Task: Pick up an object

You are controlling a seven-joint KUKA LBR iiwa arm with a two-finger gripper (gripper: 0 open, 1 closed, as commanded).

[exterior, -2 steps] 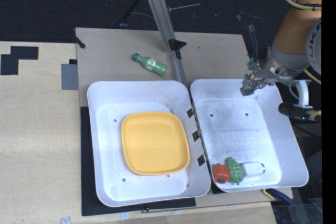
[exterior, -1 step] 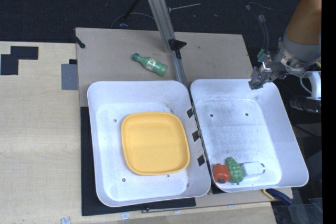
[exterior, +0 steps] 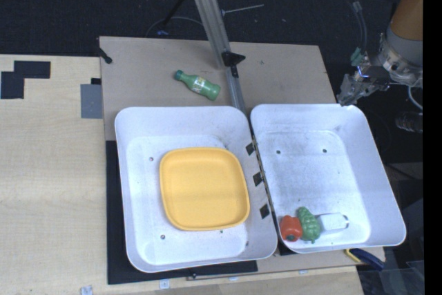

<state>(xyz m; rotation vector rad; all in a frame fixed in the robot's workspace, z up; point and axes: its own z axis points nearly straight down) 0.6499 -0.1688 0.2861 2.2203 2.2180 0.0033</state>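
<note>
In the left bin [exterior: 135, 148] lies a yellow square plate [exterior: 204, 188]. At the near edge of the right bin [exterior: 373, 169] a red and green toy vegetable [exterior: 301, 226] sits next to a small white object [exterior: 333, 222]. My gripper [exterior: 352, 90] hangs past the right bin's far right corner, above the bench edge and apart from every object. Nothing shows between its fingers.
A green bottle [exterior: 197, 84] lies on its side on the board behind the left bin. A slanted aluminium bar [exterior: 214, 17] rises between the bins at the back. Cables run across the dark floor beyond the bench.
</note>
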